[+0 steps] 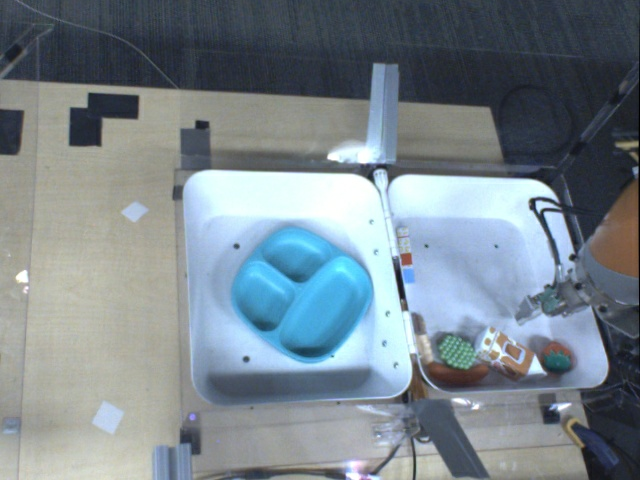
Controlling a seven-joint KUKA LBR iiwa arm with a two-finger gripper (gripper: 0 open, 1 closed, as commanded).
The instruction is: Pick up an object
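Nearest my camera, along the front wall of the right bin [470, 193], I see a small cluster of objects: a green dotted ball-like piece [457, 349] resting on a brown rounded item [463, 372], just beside it a small white-and-orange packet [503, 352] lying tilted, and further right an orange-and-green toy [557, 357] close to the front right corner. All of these sit on the bin floor, near one another but apart from the arm. From my seat I watch the gripper [541, 304] hanging over the right side of that same bin, above and between the packet and the orange-and-green toy, slightly behind them; it looks small and greyish at this slant, and I cannot tell whether its fingers are spread or closed, though nothing shows between them. Behind it the arm's orange band [615, 243] enters from the right edge, with a black cable [549, 218] looping over the bin's rear right area. On my left, the left bin [215, 213] holds a blue divided tray [302, 292] with three compartments, lying roughly in the bin's middle and turned at an angle. Between the two bins runs a narrow divider carrying a strip with red and blue marks [404, 253]. A metal post [383, 113] stands at the back where the bins meet, and the wooden bench [90, 298] around them carries a few black patches [100, 116] at its far left.
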